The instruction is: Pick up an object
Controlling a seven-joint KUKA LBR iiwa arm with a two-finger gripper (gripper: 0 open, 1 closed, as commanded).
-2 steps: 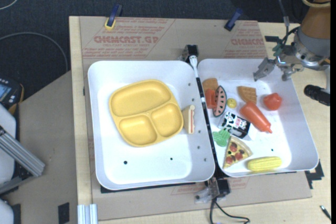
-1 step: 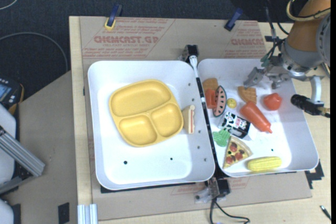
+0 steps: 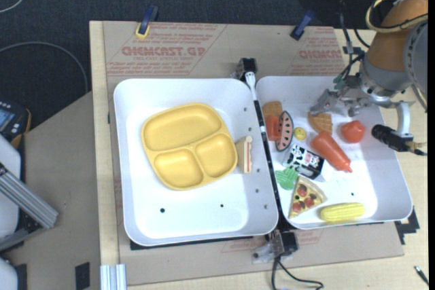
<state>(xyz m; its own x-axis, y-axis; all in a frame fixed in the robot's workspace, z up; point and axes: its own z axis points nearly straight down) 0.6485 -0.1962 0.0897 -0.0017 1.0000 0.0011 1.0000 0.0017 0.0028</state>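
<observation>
Grey claw [image 3: 331, 102], grip state unclear, hangs near the right bin's [image 3: 401, 180] far rim, above the crowded toy food.

Count: 2 bins, 1 tray, 10 toy foods.

Left bin [image 3: 136, 214]: 1 yellow divided tray [image 3: 187, 145], 1 hot dog [image 3: 247, 154] just right of it. Right bin [image 3: 394, 187]: 1 bread piece [image 3: 272, 110], 1 red-orange piece [image 3: 273, 126], 1 watermelon slice [image 3: 285, 130], 1 cone [image 3: 321, 123], 1 tomato [image 3: 352, 131], 1 carrot [image 3: 332, 151], 1 black-and-white carton [image 3: 303, 159], 1 green leafy piece [image 3: 287, 178], 1 pizza slice [image 3: 305, 196], 1 corn cob [image 3: 342, 212] at near edge. Also 2 blue clamps [image 3: 145, 22] on far edge of board.
</observation>
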